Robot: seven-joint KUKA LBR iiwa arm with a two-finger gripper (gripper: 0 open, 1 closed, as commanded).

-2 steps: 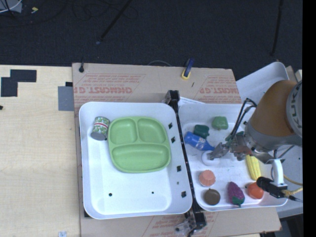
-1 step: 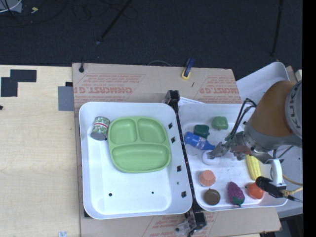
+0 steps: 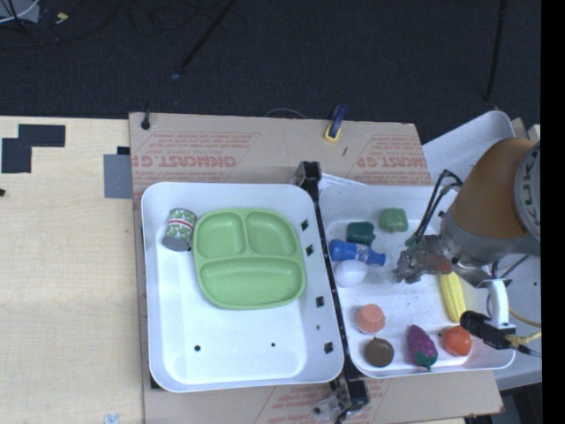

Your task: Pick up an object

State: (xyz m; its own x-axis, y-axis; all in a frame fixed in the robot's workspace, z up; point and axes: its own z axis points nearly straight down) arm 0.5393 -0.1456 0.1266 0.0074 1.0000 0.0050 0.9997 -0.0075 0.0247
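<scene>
Nine or so small objects sit in the right bin (image 3: 353,343), and that's where I've got the gripper (image 3: 411,266) hanging, low over a bare patch of the bin floor near its middle. From this slanted overhead view the tool is a dark cluster; I can't tell how it is set or whether anything is in it, though nothing visibly hangs from it. Closest candidates: the blue bottle-shaped piece (image 3: 357,253) and the white egg-like piece (image 3: 350,273) lie just to the camera's left of the tool, touching or nearly touching each other, so a grab there risks nudging one while closing on the other. The yellow corn (image 3: 452,296) lies along the far side under the wrist, harder to approach cleanly. I'd judge the pink round piece (image 3: 371,318) the better pick: it stands apart from its neighbours, with the brown ball (image 3: 380,352) and purple eggplant (image 3: 422,345) farther toward the bin's near rim. Centre over it, come straight down, close only once low. Over in the left bin (image 3: 229,360) the green divided plate (image 3: 248,259) and small can (image 3: 179,229) aren't in play.
</scene>
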